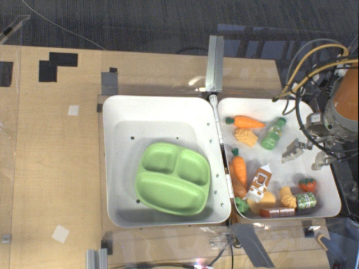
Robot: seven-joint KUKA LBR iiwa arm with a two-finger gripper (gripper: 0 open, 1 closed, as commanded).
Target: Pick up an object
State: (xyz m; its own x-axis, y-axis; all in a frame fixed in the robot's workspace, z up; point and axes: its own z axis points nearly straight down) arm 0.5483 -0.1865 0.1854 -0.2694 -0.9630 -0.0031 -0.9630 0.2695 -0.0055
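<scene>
Nearest the camera, along the front wall of the right bin (335,206), lies a row of small toy foods: a green item (242,205) in the front-left corner, a red bar (276,212), a yellow wedge (266,198), a small orange-yellow piece (288,196), a green can (306,201) and a tomato (307,185). Just behind the wedge stands a small carton (260,182), tilted, touching a carrot (239,171) that lies along the bin's left wall.

In the left bin (112,150) a green plate with 3 compartments (174,178) sits toward the front right, its compartments bare.

Mid-bin on the right, the gripper (305,153) hangs above bare white floor, its 2 fingers spread apart with nothing between them. No object touches it; the tomato is nearest, just in front.

Farther back lie a corn piece (245,136), a green bottle (273,134) tilted beside it, and a second carrot (248,122) near the rear wall, lying crosswise.

At the far right the arm (345,102), with its orange band, enters the view, cables (305,66) looping above it.
</scene>
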